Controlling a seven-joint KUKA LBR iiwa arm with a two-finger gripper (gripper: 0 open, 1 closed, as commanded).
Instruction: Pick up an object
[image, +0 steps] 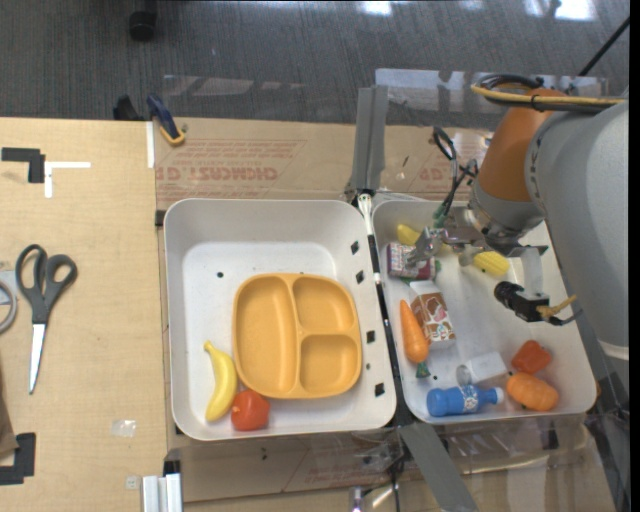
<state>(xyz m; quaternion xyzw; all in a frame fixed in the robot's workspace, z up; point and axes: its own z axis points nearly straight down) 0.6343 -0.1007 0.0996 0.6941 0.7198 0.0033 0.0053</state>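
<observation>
My gripper (432, 240) hangs low over the far left part of the right bin (572, 330). It sits just above a small maroon packet (404, 262) and beside a small yellow piece (407, 234). Nothing shows clearly between its fingers. Also in this bin lie a yellow lemon-like thing (491, 264), a small printed box (432, 316), an orange carrot (414, 333), a blue bottle (462, 400), a red-orange pepper (530, 356) and an orange fruit (532, 392).
The left bin (190, 300) holds a yellow divided plate (297, 333), a banana (221, 382) and a red tomato (250, 410). A white card (484, 366) lies in the right bin. Scissors (40, 290) rest on the bench at the left.
</observation>
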